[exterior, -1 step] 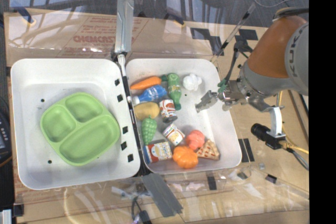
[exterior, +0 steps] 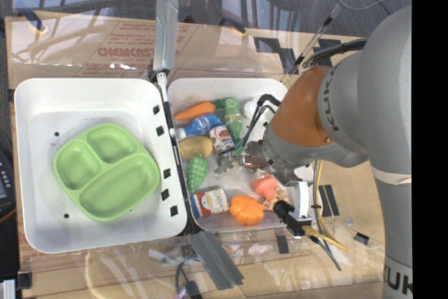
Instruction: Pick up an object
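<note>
A: The fingers [exterior: 227, 159] reach down into the right bin [exterior: 183, 96], and how far they are parted cannot be told; the metal tip is small and dark against the clutter. Nothing can be seen between them.

B: What lies closest to them?

A: A small can [exterior: 222, 139] with a red label sits just above the tip, and a yellow potato [exterior: 195, 146] lies just to its left. Below the potato is a green bumpy thing [exterior: 197, 172], perhaps a toy corn cob.

B: And further out in that bin?

A: A blue bottle [exterior: 199, 125] lies along the left wall, with an orange carrot [exterior: 195, 110] above it. A green bottle [exterior: 233, 118] stands near the top, beside a small white ball [exterior: 250, 108]. Toward the front there is a red and white packet [exterior: 211, 202], an orange fruit [exterior: 246, 210] touching it, and a pink thing [exterior: 267, 187] just beside the fruit, under the wrist.

B: Where does the arm sit?

A: The grey arm [exterior: 381, 94], with its orange band [exterior: 301, 112], comes in from the right and covers that bin's right side.

B: And the other bin?

A: The left bin [exterior: 28, 220] holds a green divided plate [exterior: 106, 170], lying flat. Both bins rest side by side on the surface [exterior: 105, 45], which shows brown cardboard behind them.
</note>
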